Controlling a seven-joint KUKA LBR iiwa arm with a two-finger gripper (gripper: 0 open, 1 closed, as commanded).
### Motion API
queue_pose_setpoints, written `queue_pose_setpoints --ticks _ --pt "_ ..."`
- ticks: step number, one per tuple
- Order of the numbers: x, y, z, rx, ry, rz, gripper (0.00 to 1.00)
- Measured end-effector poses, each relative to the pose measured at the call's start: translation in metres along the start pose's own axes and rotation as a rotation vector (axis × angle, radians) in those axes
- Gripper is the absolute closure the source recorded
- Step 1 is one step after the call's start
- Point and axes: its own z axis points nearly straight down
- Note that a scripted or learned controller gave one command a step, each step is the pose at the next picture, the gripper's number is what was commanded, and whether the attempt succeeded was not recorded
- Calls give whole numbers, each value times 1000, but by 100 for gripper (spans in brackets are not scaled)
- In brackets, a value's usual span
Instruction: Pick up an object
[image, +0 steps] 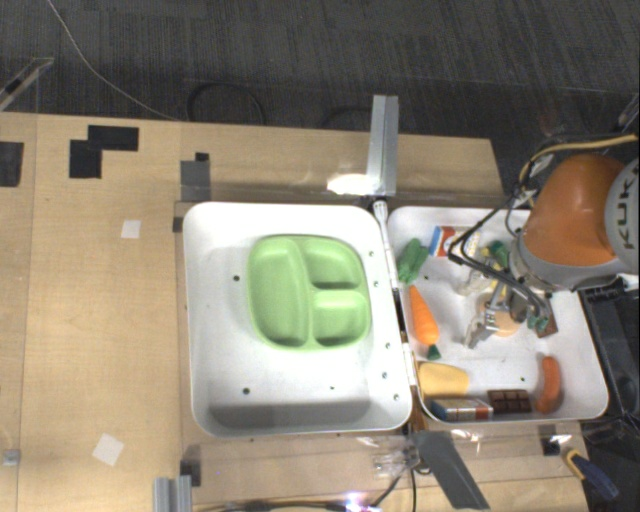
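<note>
My gripper (487, 326) hangs low over the middle of the right bin (590, 400), under the grey wrist and its orange band (575, 210). A small tan round object (510, 326) lies right beside the gripper's tip, partly hidden by it. To the gripper's left lies an orange carrot (425, 315) with a green leafy piece (411, 260) above it. A yellow wedge (443, 378) sits near the bin's front. A brown chocolate bar (509, 404), a red and dark stick (462, 409) and a reddish sausage (549, 383) lie along the front right.
The left bin (215, 380) holds a green divided plate (305, 290). A blue and red item (441, 240) lies at the back of the right bin. A metal post (383, 145) stands behind the divide between the bins. Cables trail around the wrist.
</note>
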Motion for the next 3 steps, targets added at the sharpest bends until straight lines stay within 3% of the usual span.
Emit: queue_pose_setpoints --ticks 1,2,3 --pt "13 15 -1 0 -2 -69 0" --pt "-87 1 2 -3 36 -74 0" --pt "-36 14 1 -2 3 -1 0"
